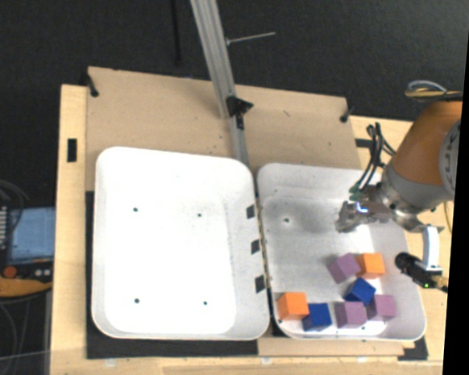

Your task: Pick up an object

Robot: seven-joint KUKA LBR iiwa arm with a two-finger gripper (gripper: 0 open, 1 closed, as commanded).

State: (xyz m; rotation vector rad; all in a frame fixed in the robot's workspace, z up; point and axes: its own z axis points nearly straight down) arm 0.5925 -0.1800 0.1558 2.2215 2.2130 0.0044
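Inspecting: a pick attempt not yet at the point of contact.
Arm: reaches in from the right, wrist over the right bin [298,196].
Gripper [349,218]: poised above bare bin floor, nothing between its fingers; whether they stand apart or together I cannot tell at this size.
Objects: seven blocks clustered at the near right corner of the right bin, likely pushed there by the sloping walls.
Nearest candidate: purple block [344,266], just below the gripper, touching neither it nor the orange block [372,264] beside it.
Others: blue block [361,290], a second orange block [293,304] by the near wall.
Left bin [111,213]: on the worktop, apart from the action.
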